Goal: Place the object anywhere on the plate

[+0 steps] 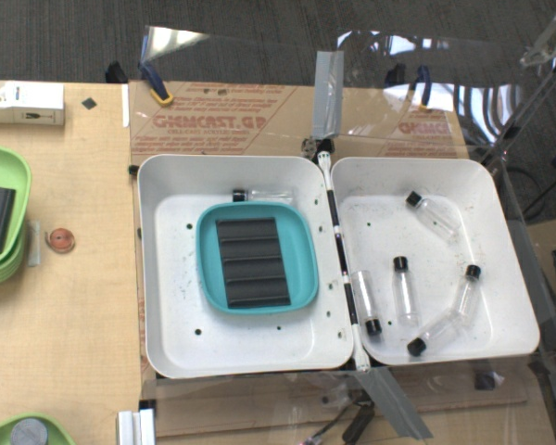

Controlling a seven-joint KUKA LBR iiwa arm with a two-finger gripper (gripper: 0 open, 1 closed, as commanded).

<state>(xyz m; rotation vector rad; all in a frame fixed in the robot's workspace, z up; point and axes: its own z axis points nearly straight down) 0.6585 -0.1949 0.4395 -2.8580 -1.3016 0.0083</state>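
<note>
- From my remote feed I see the table [74, 341] carrying two shallow white bins side by side, the left bin [157, 276] and the right bin [500, 248], their inner walls touching along the middle.
- In the left bin lies a teal plate [208, 267] with rounded corners, and a dark ribbed block [252, 262] rests flat on its middle.
- One clear vial with a black cap [259, 195] lies in the left bin just beyond the plate's far edge, close to it but not on it.
- The right bin holds more clear vials with black caps: one at the far side [431, 211], one near the middle [404, 286], one along the inner wall [363, 302], one by the right wall [467, 290], and one at the near side [435, 334].
- Of the hand's fingers I cannot tell anything from this feed.
- On the table to the left I see a green tray [5, 193], a small orange disc [61, 239], and a white box [23, 103] at the far edge.
- Brown cardboard [222, 119] lies beyond the bins.
</note>
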